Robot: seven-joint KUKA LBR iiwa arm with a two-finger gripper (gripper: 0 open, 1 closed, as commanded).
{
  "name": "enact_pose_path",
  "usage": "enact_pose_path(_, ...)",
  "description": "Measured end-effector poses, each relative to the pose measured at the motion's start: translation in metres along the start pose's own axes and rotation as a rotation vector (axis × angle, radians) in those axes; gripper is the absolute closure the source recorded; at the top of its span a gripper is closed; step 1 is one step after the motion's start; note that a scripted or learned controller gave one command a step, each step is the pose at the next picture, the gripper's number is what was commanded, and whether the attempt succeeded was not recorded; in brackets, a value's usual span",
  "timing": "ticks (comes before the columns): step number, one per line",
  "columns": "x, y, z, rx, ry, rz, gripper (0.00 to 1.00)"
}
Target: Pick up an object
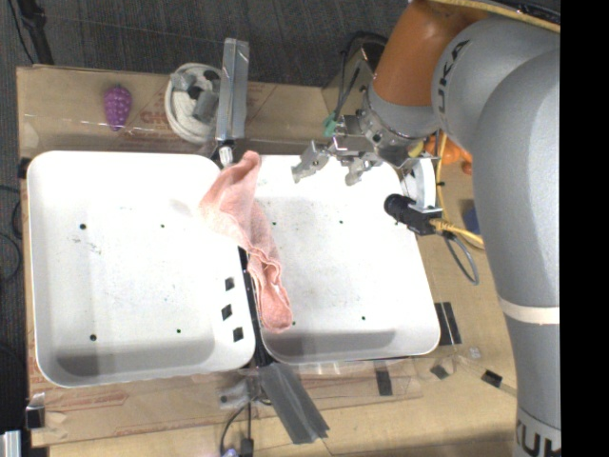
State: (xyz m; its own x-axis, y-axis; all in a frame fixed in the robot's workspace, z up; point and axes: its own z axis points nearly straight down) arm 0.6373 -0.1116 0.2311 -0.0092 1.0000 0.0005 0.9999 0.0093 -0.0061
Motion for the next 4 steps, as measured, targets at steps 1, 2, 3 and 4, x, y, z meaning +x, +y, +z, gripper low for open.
enact_pose_path(1, 0.018, 0.005, 0.104, -0.001, 0.000, -0.163, 0.00)
enact_pose_path(2, 0.017, -0.046, 0.140, -0.003, -0.001, -0.260, 0.00)
enact_pose_path(3, 0.017, -0.046, 0.140, -0.003, -0.001, -0.260, 0.00)
enact_pose_path(4, 0.011, 0.021, 0.139, -0.005, -0.001, -0.267, 0.00)
